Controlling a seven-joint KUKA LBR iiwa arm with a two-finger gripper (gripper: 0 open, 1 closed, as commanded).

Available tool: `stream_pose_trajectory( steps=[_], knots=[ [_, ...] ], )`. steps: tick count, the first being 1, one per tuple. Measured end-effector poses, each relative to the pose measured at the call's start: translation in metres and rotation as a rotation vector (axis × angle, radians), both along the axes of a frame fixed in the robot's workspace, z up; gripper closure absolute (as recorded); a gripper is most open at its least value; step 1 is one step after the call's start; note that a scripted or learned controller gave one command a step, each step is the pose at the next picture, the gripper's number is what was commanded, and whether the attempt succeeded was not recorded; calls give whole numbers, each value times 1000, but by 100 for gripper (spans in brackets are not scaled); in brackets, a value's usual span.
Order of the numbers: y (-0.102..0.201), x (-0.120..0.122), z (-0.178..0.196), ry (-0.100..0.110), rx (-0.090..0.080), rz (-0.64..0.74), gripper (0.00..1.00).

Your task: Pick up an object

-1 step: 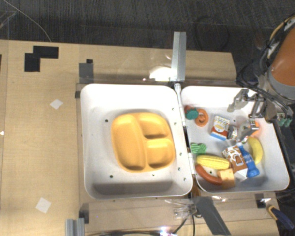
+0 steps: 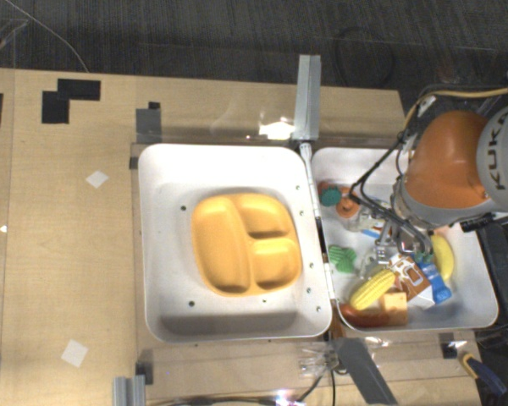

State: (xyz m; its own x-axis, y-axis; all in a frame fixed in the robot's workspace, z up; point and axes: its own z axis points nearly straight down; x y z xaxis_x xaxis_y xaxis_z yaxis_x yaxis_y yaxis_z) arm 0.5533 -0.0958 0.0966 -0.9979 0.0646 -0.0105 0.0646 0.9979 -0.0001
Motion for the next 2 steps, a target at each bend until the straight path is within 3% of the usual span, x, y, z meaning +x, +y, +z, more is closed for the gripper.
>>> stream_pose_trajectory(
  steps=[1, 2],
  knots=[
    [-15, 50, -7, -3, 3, -234, 0],
    [-46, 96, -8, -2, 2, -309, 0]
  ],
)
